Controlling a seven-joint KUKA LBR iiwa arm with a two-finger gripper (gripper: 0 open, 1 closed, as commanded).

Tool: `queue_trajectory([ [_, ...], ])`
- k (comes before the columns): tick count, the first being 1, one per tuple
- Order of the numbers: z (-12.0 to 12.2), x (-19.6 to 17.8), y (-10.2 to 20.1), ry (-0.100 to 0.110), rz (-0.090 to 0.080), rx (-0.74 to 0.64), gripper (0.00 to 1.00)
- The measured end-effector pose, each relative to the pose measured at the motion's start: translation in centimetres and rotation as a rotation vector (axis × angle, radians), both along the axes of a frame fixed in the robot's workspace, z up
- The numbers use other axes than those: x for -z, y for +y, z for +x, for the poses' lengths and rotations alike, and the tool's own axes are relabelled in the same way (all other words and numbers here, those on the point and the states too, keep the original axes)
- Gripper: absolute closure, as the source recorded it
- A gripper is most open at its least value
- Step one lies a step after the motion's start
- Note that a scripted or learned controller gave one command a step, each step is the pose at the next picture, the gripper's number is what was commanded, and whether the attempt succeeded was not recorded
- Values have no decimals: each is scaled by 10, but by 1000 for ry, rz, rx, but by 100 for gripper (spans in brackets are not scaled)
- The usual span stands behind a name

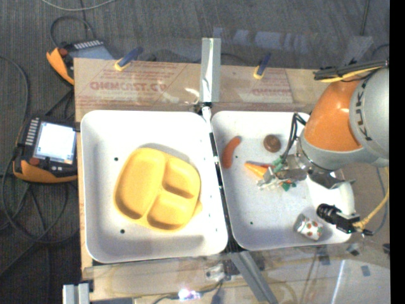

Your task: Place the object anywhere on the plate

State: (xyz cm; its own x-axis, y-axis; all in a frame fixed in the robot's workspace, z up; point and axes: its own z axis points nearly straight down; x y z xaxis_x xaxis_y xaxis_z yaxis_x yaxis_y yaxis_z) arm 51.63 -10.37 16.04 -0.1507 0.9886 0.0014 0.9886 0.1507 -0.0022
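Observation:
A yellow plate (158,189) with three compartments lies in the left bin (95,233), and nothing rests on it. In the right bin (253,233) my gripper (273,176) is low over the floor near the middle. A small orange carrot-shaped piece (255,167) lies just left of the gripper tip, touching or nearly touching it. A red-orange sausage shape (230,151) lies near the bin's left wall. A brown round piece (272,143) sits towards the back. The arm's orange band and grey wrist cover the bin's right side.
A small white cup-like object with red and green spots (309,227) lies on its side at the right bin's front right. The ridge where the two bins meet (215,170) stands between gripper and plate. A handheld pendant (47,149) rests left of the bench.

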Motion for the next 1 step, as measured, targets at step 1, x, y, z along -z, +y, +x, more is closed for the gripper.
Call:
queue_trajectory([
  [1, 8, -28, 62, -2, -3, -176, 100],
])
